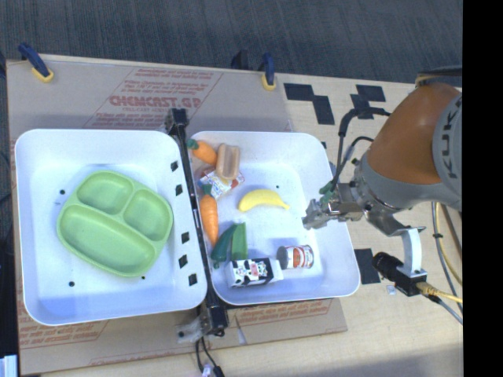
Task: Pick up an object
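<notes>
The right bin (334, 181) holds several toy foods. A yellow banana (263, 201) lies near its middle, with a small red-labelled can (296, 257) and a black-and-white milk carton (253, 272) along the front. Against the left wall lie an orange carrot (208, 218), a dark green vegetable (232, 242), a small wrapped packet (214, 185), a hot dog bun (228, 162) and a second carrot (203, 152). My gripper (317, 211) hangs over the bin's right side, to the right of the banana and above the can. Nothing shows in its grasp.
The left bin (31, 171) carries a green divided plate (115, 221). A black divider (187, 203) runs between the bins. The grey and orange arm (409, 155) covers the bench to the right, with cables (436, 289) near the front right corner.
</notes>
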{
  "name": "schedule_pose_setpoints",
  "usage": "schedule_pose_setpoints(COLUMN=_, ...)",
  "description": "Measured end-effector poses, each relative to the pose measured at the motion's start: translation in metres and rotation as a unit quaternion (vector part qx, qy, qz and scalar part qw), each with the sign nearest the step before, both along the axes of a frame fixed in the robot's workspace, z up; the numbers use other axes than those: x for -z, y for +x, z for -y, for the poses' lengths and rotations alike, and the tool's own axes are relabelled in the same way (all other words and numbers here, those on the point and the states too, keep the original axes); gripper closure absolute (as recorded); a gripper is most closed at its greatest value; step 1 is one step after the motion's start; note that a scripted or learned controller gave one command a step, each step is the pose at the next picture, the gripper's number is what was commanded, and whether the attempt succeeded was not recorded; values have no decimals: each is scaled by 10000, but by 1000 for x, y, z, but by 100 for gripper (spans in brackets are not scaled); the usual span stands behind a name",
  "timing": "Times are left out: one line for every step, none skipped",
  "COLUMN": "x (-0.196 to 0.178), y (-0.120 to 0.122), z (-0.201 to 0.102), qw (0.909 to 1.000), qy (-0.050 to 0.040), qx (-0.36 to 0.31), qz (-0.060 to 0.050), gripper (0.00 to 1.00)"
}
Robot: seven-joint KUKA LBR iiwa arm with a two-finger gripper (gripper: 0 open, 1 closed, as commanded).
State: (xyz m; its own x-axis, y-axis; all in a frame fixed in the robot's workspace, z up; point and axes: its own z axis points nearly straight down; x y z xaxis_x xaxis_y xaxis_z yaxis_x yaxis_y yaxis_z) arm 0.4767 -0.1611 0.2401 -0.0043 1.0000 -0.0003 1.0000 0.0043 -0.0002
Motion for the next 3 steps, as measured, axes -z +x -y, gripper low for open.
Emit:
schedule_pose_setpoints(x=6, y=0, z=-3, qw=10000, qy=2, qx=-6, qz=-12, gripper=100)
schedule_pose_setpoints(x=9, y=0, z=6, qw=10000, qy=5, qx=-8, qz=-19, gripper=100)
schedule_pose_setpoints(x=-4, y=1, z=5, qw=10000, qy=-1, qx=-7, qz=9, gripper=100)
